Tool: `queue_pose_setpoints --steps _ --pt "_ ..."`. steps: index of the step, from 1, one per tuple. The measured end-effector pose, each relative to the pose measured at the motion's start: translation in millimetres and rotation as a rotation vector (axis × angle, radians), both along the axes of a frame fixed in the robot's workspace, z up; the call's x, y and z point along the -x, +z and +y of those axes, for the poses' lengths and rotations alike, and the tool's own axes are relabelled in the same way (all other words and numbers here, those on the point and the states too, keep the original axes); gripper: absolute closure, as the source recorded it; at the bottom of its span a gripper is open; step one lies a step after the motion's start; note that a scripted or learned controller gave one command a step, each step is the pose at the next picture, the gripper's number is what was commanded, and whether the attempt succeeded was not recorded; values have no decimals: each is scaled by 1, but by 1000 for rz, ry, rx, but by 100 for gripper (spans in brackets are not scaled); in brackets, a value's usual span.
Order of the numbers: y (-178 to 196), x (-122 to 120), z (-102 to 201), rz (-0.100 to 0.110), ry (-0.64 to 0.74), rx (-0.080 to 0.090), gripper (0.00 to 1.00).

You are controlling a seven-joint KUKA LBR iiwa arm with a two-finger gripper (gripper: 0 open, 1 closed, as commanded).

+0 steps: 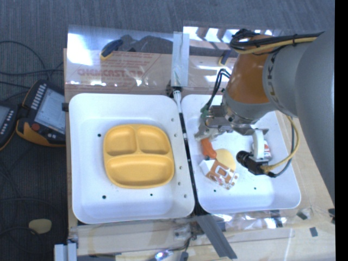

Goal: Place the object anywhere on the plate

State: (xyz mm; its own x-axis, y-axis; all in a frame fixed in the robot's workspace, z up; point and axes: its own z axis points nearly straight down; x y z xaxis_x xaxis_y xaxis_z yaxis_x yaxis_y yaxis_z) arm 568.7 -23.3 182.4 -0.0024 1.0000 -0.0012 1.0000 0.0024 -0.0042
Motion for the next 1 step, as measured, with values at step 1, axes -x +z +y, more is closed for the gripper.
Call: queue_pose_setpoints --steps 1 --pt "0 -6 75 0 1 -1 100"
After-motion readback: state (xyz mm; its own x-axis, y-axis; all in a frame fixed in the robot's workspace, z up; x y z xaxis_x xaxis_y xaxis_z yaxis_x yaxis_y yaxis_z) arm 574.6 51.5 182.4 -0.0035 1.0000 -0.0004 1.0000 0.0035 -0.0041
